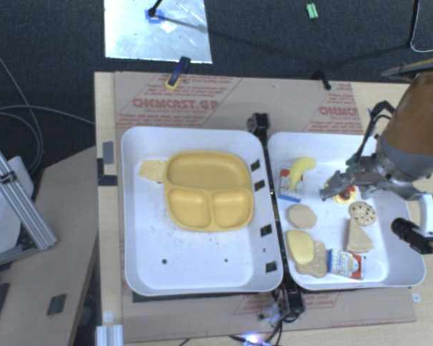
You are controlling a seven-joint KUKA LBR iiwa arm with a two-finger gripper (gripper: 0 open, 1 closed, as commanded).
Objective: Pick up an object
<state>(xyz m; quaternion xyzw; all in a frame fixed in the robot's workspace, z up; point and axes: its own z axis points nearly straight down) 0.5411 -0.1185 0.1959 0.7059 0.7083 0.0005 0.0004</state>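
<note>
Gripper low in right bin — banana, cookie near (crowded).

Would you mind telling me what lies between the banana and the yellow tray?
In the camera view, between the banana and the yellow tray run the two bins' adjoining walls, with black clips; a small packet sits beside the banana.

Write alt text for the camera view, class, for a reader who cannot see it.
A grey arm's gripper hovers low over toy food in the right bin, near a banana and cookie. The left bin holds a yellow divided tray.
</note>
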